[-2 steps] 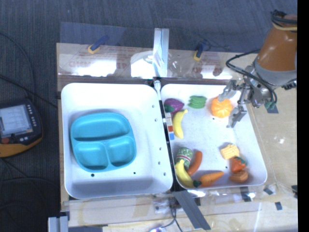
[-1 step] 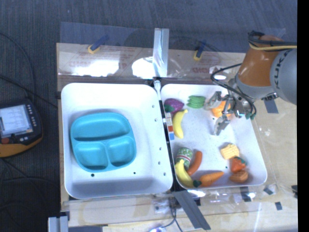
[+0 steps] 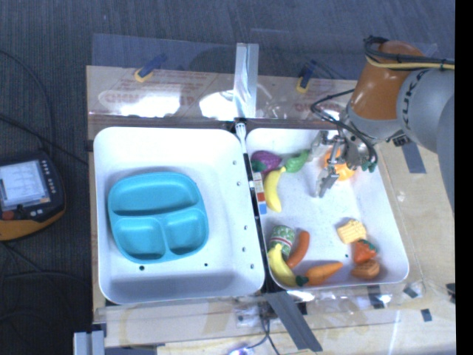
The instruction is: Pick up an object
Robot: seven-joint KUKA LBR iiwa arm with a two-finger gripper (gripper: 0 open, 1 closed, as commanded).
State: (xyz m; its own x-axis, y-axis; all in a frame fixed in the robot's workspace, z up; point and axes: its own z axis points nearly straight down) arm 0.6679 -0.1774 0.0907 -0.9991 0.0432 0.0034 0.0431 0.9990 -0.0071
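Camera view had the gripper (image 3: 334, 170) down near the right bin's (image 3: 392, 220) back edge, fingers seemingly pinching a small orange piece (image 3: 341, 171), so I'd guess the grab was on, next needing a straight lift.

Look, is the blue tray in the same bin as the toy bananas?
No, the blue tray lies in the left bin, while the toy bananas lie in the right bin.
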